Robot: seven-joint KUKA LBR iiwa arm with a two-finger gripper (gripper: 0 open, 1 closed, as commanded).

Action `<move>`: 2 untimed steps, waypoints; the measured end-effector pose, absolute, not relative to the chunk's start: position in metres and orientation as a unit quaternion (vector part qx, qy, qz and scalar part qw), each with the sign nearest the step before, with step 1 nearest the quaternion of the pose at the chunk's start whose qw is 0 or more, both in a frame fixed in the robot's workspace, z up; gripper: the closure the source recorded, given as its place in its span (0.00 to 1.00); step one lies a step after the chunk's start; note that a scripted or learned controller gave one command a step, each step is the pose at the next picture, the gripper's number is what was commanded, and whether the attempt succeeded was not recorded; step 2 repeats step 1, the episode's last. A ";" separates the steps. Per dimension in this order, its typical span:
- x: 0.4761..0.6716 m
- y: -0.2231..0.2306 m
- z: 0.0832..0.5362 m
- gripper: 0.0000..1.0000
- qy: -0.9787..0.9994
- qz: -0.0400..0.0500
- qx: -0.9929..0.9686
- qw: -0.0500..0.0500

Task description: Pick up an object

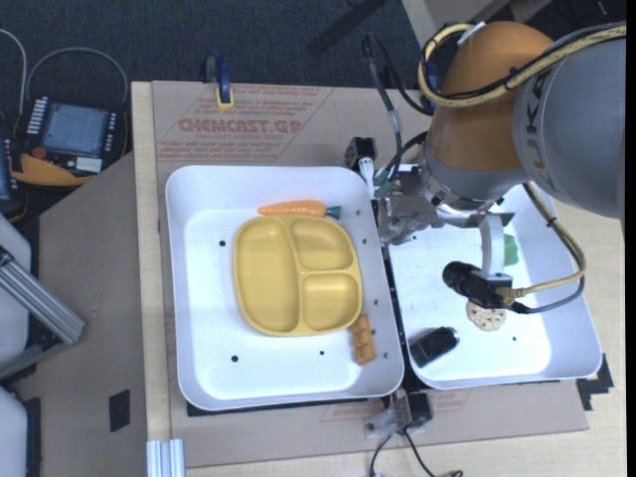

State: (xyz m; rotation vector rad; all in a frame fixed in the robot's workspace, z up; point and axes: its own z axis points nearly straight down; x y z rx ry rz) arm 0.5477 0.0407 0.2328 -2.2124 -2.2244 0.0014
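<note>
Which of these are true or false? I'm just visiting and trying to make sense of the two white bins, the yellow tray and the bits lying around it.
1. The yellow divided tray lies in the left bin. True.
2. The carrot lies inside one of the tray's compartments. False: it lies on the bin floor just beyond the tray's far edge.
3. A small black object lies in the right bin. True.
4. The brown piece lies in the right bin. False: it lies in the left bin, by the tray's near right corner.
5. The arm hangs over the right bin. True.
</note>
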 end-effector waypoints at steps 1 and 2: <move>0.537 0.089 0.237 1.00 -0.709 0.000 -0.705 0.002; 0.537 0.089 0.237 1.00 -0.709 0.000 -0.705 0.002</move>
